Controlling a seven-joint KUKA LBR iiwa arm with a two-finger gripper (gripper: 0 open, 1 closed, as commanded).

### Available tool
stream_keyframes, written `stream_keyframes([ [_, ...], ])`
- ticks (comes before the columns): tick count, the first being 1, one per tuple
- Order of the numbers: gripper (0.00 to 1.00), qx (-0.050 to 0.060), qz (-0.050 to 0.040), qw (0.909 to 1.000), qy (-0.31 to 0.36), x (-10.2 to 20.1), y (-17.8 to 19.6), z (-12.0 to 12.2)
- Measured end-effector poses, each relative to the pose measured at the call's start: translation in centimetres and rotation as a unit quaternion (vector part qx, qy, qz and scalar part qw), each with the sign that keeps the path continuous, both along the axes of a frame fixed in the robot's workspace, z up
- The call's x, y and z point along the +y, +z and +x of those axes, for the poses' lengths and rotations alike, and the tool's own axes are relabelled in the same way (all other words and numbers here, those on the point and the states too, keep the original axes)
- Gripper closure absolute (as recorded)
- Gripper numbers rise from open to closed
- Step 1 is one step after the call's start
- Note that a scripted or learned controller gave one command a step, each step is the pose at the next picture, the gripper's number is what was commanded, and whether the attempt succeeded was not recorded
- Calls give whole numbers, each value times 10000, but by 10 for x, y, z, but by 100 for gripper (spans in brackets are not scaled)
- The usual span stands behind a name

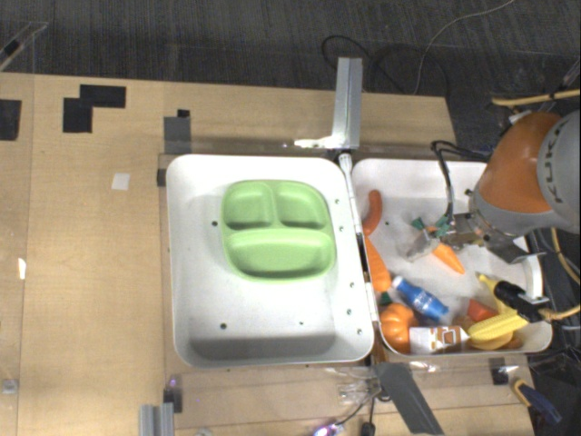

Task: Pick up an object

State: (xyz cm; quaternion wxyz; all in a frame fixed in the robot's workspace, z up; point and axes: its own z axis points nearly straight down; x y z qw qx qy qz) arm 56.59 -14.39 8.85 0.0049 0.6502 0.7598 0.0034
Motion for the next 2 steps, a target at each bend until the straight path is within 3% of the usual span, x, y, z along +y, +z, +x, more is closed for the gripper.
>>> stream_keyframes([
  [1,0,52,5,9999,130,-39,52,2],
  [2,0,18,-6,9975,712,-38,-1,29],
])
